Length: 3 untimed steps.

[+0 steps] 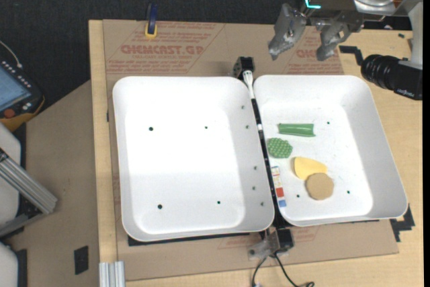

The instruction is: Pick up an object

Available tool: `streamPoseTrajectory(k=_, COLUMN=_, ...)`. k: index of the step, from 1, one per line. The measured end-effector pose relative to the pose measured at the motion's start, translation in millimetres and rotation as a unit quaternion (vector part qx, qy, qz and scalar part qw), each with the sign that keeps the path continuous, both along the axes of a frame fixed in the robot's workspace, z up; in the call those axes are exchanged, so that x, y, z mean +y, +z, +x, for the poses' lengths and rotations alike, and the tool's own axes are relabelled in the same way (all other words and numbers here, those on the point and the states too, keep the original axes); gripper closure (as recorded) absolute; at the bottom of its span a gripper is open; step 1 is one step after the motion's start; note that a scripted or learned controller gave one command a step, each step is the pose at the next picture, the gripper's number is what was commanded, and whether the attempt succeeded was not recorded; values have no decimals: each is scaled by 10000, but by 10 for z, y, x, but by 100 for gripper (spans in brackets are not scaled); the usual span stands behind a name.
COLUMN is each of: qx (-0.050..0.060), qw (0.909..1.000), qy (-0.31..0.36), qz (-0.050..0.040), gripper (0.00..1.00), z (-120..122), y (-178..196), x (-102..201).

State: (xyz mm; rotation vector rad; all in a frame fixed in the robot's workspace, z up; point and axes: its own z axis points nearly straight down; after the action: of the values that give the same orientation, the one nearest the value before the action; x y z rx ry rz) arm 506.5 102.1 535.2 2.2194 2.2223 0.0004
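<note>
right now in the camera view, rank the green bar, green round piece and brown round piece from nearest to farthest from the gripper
1. Green rectangular bar, upper middle of the right bin, nearest the gripper.
2. Green textured round piece, near the bin's left wall.
3. Brown round piece, toward the front, farthest.

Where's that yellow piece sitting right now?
The yellow piece lies in the right bin, toward its near side, between the green round piece and the tan disc, which it touches.
</note>
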Motion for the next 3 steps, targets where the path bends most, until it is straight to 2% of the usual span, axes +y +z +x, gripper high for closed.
streamPoseTrajectory(k=1, qx=-24, qw=10000, qy=6, qz=2, gripper=100, z=6, y=109, x=5)
streamPoseTrajectory(k=2, qx=-16, qw=10000, qy=4, qz=0, gripper=0, z=5, y=104, x=5)
streamPoseTrajectory(k=3, qx=-41, qw=10000, qy=8, qz=3, gripper=100, z=11, y=214, x=10)
